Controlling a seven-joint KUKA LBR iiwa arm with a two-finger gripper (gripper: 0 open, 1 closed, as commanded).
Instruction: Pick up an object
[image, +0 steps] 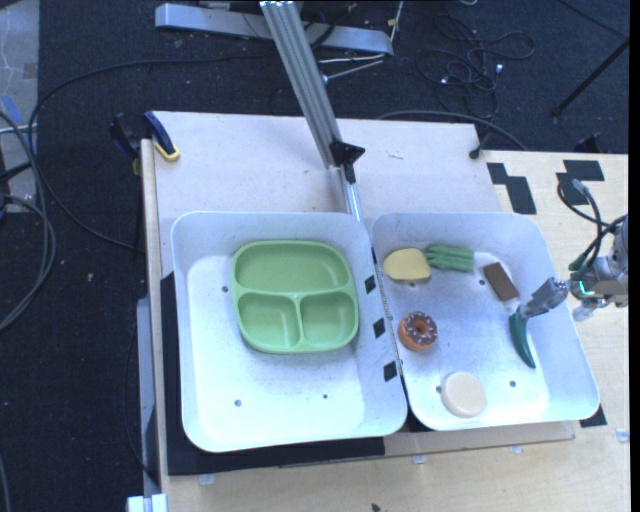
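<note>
The right bin (560, 400) holds several small objects: a yellow lump (406, 265), a green bunch (451, 259), a brown bar (500, 281), a glazed donut (418, 330), a cream round piece (464, 394) and a dark green pepper (523, 340). My gripper (546, 296) reaches in over the bin's right rim, just above the top end of the pepper and right of the brown bar. Nothing shows between its fingers, and their spread is too small to read.
The left bin (200, 400) carries a light green divided tray (296, 295). A metal pole (305, 85) slants down to the seam between the bins. Black markers (384, 325) line that seam. Cables lie on the dark floor behind the bench.
</note>
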